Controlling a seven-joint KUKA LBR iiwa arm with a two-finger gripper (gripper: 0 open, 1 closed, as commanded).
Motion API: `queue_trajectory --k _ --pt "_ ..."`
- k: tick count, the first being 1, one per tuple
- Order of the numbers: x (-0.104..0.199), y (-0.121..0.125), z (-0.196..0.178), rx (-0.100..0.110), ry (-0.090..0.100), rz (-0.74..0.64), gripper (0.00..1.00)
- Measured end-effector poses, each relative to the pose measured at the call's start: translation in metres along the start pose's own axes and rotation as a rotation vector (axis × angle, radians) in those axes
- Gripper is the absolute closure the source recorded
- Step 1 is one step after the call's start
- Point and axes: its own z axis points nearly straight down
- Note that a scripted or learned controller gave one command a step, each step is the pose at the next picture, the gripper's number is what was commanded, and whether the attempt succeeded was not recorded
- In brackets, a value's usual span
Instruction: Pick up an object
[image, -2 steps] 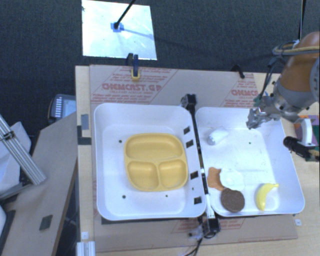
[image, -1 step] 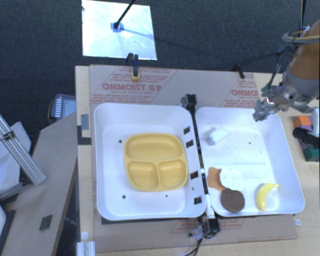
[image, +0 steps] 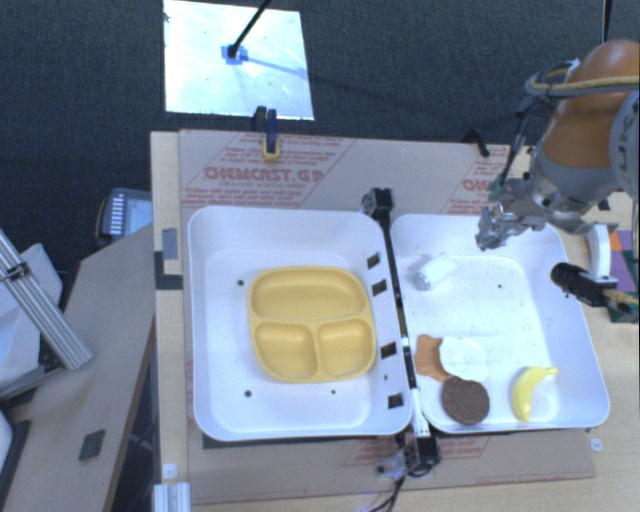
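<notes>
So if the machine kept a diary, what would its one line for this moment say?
gripper: above right bin far edge, holding nothing seen | banana, brown disc: near edge | yellow tray: left bin

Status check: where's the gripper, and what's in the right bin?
Gripper over right bin's far edge, holding nothing. Banana, brown disc, white pieces near front, untouched. Path clear.

The arm (image: 590, 110) comes in from the upper right of the camera view, its orange band rounded and uppermost, the grey wrist below it bending down and to the left. A cable loops over the top of the band. The gripper (image: 490, 236) hangs at the wrist's lower left end, pointing downward, small and dark grey against the wrist housing up and right of it.
</notes>
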Motion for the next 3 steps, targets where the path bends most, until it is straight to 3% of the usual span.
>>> queue_trajectory --k 2,3 --pt "0.108 -0.005 -0.016 -0.001 0.001 -0.002 1.00" --pt "0.161 0.002 -0.002 0.000 0.001 -0.001 1.00"
